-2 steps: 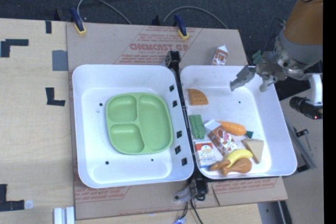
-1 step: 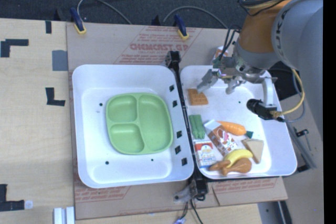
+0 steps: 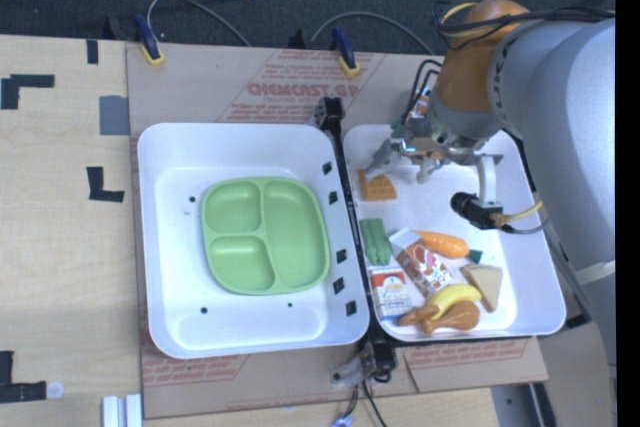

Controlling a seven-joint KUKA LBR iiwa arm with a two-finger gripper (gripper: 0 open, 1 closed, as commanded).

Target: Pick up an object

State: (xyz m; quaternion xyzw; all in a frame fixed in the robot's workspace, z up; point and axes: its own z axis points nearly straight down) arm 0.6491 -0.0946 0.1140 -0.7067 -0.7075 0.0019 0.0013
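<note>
Gripper point(image 3: 400, 155) hung low over the far end of the right bin point(image 3: 530, 315), its 2 fingers parted and nothing between them. Just beside its left fingertip, slightly nearer the camera, lay an orange cracker-like wedge point(image 3: 377, 186), apparently apart from it and close to the wall shared with the left bin point(image 3: 160, 245). Its long axis could not be told. That wall left little room on the far side of the wedge from the arm, so a short shift and descent looked like the likely move. Well nearer the camera from the gripper sat a green strip point(image 3: 375, 241), a carrot point(image 3: 443, 243), a printed packet point(image 3: 405, 280), a banana point(image 3: 452, 297) and a tan wedge point(image 3: 487, 284), crowded together. Open white floor lay beneath the wrist. The green divided plate point(image 3: 266, 235) rested in the left bin, across the wall.
</note>
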